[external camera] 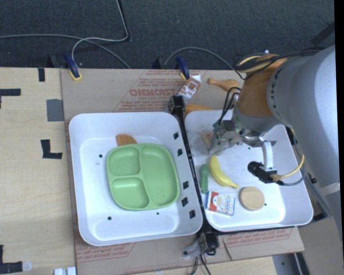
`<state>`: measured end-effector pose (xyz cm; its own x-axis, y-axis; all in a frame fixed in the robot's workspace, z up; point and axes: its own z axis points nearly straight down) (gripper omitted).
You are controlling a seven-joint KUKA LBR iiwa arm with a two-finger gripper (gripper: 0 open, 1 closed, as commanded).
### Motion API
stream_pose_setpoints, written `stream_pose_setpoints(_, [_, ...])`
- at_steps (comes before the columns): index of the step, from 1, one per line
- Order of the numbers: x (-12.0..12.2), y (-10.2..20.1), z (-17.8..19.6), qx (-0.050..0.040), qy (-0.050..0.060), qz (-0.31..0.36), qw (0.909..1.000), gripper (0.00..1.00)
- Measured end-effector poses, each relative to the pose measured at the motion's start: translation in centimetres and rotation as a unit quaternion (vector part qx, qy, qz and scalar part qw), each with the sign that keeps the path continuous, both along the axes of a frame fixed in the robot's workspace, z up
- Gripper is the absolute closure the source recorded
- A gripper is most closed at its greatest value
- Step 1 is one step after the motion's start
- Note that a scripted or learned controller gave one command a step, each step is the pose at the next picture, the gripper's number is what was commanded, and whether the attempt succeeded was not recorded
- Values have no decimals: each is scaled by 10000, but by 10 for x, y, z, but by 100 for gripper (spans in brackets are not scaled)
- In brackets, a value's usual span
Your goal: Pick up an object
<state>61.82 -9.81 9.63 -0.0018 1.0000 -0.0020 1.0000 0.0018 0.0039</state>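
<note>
Reaching in from the right, the arm (283, 96) hangs over the right bin (293, 211), with the gripper (220, 139) low over that bin's upper left part. Jaw state: cannot tell; nothing can be seen between them. Just below the gripper lies a banana (221, 173), apart from it. A green stick (204, 178) lies beside the banana along the bin's left wall. A small carton (220, 203) and a round cookie (252, 198) sit nearer the front. Left bin (85, 165) holds a green divided plate (142, 176).
</note>
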Motion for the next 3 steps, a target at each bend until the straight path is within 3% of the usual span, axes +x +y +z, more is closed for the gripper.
stream_pose_setpoints(1, [0,0,0,0,0,0,10000,0])
stream_pose_setpoints(2, [-35,4,-10,1,-5,-3,10000,0])
stream_pose_setpoints(3, [-35,4,0,-4,-5,-2,10000,100])
